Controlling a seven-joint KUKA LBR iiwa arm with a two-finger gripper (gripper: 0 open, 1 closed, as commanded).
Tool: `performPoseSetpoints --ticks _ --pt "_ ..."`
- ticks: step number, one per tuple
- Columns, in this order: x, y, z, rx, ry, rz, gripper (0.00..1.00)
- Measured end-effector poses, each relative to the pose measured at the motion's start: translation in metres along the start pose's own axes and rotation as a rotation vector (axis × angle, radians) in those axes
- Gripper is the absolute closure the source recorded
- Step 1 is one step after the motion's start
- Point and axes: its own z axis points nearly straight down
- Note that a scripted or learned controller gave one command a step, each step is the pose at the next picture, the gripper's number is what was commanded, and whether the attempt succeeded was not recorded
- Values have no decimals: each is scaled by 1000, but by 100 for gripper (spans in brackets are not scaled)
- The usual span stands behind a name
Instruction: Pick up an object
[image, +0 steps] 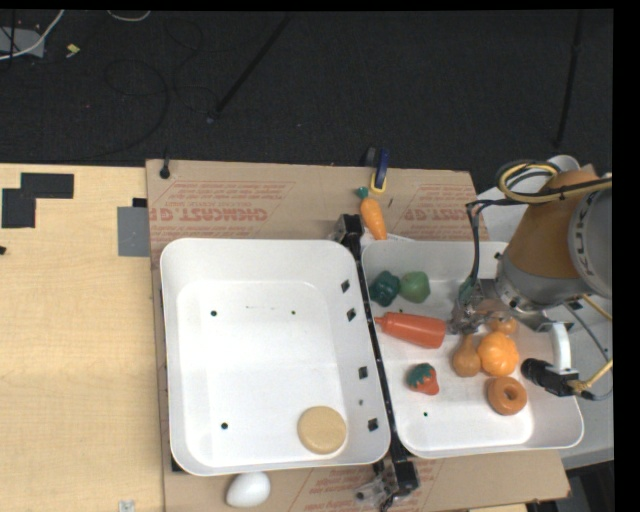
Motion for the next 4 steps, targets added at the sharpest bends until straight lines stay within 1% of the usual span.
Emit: performPoseSetpoints --ticks 1,2,3,4 --pt "-21 46 2 4 -1 -5 100" --pt "37 55 3 8 2 -5 100" --pt "35 55 -7 10 2 -3 100" --pt "51 55 -31 6 1 -2 100"
